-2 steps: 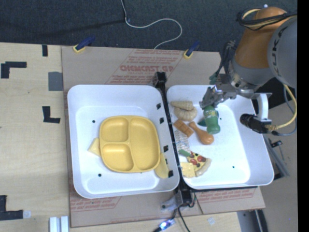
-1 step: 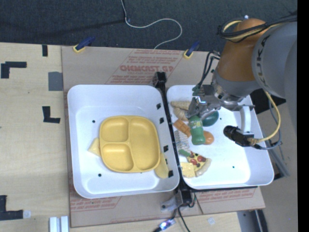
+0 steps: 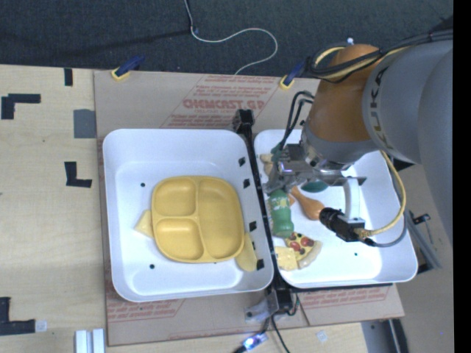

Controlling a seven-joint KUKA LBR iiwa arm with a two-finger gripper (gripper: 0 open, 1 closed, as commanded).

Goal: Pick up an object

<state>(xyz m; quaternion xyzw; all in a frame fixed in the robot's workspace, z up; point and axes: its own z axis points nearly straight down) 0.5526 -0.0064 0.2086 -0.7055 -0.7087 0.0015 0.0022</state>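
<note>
Hovering low over the right bin (image 3: 383,271) near its left wall, the gripper (image 3: 283,171) — finger state indiscernible — is positioned above a green toy (image 3: 281,215); nothing is seen lifted.

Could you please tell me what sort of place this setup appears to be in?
Probably a robotics lab: a grey arm reaches over two white bins holding toy items such as a yellow divided plate, on a taped-down cardboard sheet.

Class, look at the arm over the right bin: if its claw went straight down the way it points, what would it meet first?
Most likely the green toy lying by the right bin's left wall, just below the claw; depth is unclear, so it might miss.
</note>
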